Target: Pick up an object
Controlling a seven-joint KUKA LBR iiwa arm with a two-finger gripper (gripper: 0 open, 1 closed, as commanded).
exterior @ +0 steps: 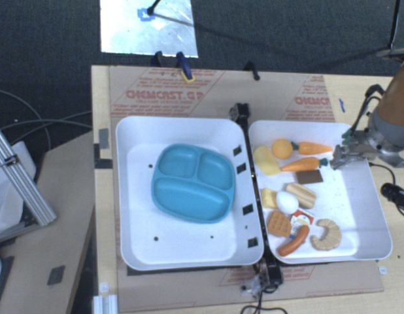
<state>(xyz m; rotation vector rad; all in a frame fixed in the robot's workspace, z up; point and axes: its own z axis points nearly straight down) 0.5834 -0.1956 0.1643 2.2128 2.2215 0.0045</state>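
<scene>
From my station I see the end effector (340,154) low over the right bin (367,205), at its 2 o'clock corner; finger state I cannot tell. Toy food sits left of it: two carrots (306,157), orange (282,149), egg (287,203), croissant (327,233), sausage (293,242). Left bin (140,175) holds a blue divided plate (193,182).
</scene>
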